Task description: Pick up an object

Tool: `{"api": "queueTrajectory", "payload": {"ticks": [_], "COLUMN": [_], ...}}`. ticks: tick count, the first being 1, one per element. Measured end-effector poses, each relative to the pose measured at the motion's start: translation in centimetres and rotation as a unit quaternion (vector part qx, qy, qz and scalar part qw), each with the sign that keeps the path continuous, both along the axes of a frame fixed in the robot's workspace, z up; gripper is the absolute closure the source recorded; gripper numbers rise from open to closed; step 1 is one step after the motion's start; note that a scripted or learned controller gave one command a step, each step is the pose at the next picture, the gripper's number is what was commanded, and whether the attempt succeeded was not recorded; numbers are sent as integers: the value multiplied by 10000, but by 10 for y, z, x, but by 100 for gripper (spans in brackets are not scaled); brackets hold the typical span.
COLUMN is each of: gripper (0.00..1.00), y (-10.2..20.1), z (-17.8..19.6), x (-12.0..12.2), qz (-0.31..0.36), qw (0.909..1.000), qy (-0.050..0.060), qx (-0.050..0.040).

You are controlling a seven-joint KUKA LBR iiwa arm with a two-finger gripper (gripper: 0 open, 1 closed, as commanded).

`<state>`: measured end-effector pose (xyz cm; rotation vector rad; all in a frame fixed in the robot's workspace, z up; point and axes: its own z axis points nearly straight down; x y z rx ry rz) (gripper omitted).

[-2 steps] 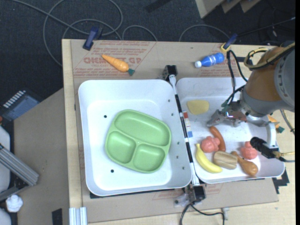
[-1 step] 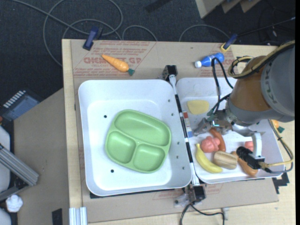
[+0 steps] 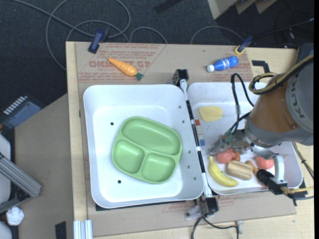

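My gripper [image 3: 225,145] is low in the right bin [image 3: 219,96], its metal fingers just above a red-pink toy [image 3: 228,156]. Beside that lie a yellow banana [image 3: 221,175], a tan bread roll [image 3: 240,170] and another red piece [image 3: 264,162]. A pale yellow toy [image 3: 211,114] sits apart toward the bin's back. The orange wrist band [image 3: 271,111] and grey arm cover the bin's right side. Nothing shows between the fingers.
The left bin [image 3: 99,108] holds a green three-compartment plate [image 3: 146,149]. Behind the bins, on the cardboard, lie an orange carrot [image 3: 124,67] and a blue-and-white bottle [image 3: 223,64]. Cables loop by the arm at the right.
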<state>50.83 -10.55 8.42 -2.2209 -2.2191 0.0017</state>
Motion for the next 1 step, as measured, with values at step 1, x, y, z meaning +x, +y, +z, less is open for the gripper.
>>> {"api": "queueTrajectory", "payload": {"ticks": [1], "gripper": [0], "y": [2], "z": [0], "x": [-8], "qz": [0], "qw": [10000], "qy": [0], "qx": [2]}}
